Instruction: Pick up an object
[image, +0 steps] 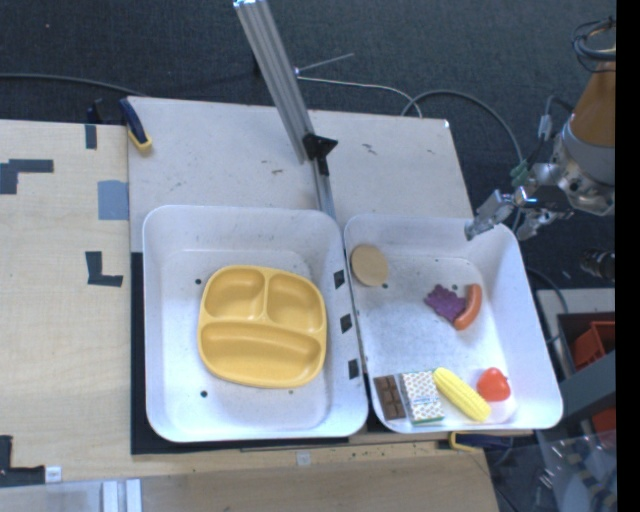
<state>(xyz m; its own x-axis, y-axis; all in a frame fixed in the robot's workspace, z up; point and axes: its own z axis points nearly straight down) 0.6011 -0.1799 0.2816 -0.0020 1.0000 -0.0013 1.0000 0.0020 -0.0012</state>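
- Claw (497, 212) at the upper right corner of the right-hand shallow white bin (527, 300), poised at the rim; whether it is parted or closed cannot be told at this size, and nothing is seen in its grip.
- Grey arm with orange band (597, 110) enters from the right edge, wrist angled toward the bin, probably staged above before a descent.
- Candidates for pickup all lie in the right bin: round tan cookie-like disc (370, 266) near the upper left corner; small purple toy piece (443, 299) touching an orange-red sausage-shaped toy (469, 306), mid-bin.
- Along the near wall: brown chocolate-bar toy (388, 397), pale patterned wafer block (423, 396) beside it, yellow corn cob toy (460, 394), red tomato-like toy (493, 384). Packed close, so a clean pinch there looks harder.
- Purple and orange pair sits nearest the claw; likeliest target, though their contact risks a double grab or a slip.
- Left bin (160, 300) holds a yellow divided plastic plate (263, 325), lying flat; too wide for a pinch, judged.
- Task stage: approach, no grasp made yet.
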